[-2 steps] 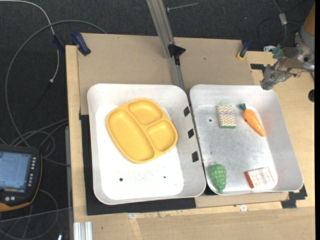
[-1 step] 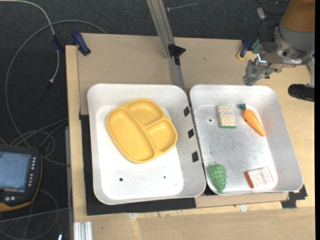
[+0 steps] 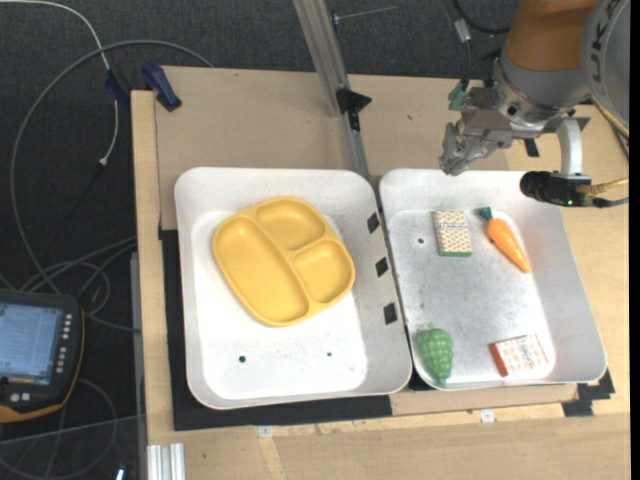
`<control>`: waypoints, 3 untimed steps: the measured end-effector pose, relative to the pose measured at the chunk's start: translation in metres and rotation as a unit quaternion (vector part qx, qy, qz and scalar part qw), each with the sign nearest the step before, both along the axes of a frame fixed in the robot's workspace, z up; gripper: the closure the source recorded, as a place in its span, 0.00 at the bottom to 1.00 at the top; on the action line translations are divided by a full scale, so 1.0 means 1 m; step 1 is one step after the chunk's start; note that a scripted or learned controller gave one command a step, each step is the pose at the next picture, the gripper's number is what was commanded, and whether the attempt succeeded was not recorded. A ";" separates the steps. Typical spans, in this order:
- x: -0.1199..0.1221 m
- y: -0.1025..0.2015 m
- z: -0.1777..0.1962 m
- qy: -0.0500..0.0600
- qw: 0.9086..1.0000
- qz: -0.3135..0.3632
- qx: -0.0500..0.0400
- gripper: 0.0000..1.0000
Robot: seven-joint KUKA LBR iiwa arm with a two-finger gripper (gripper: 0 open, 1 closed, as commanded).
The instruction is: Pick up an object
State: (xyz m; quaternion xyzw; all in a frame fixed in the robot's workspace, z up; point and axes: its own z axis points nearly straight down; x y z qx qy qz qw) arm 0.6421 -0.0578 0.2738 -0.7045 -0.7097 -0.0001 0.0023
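The gripper [image 3: 462, 158] hangs above the far rim of the right bin [image 3: 580, 298], at about twelve o'clock; its fingers sit close together with nothing between them. In that bin the small box [image 3: 453, 233] lies near twelve o'clock, the carrot [image 3: 506, 241] at two, the green toy [image 3: 435, 353] at seven, the red packet [image 3: 521, 355] at five; the left bin [image 3: 200, 268] holds a yellow divided plate [image 3: 283, 260].

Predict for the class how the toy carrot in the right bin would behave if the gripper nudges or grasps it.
The carrot tapers and looks rounded, so a nudge would probably roll or pivot it. Its smooth skin may slip between fingers. It lies apart from the small box, leaving room to grasp.
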 end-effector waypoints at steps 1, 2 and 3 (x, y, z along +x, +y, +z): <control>0.002 0.045 -0.016 0.000 1.000 -0.001 0.000 1.00; 0.005 0.094 -0.032 0.001 1.000 -0.001 -0.001 1.00; 0.012 0.142 -0.033 -0.002 1.000 -0.001 -0.001 1.00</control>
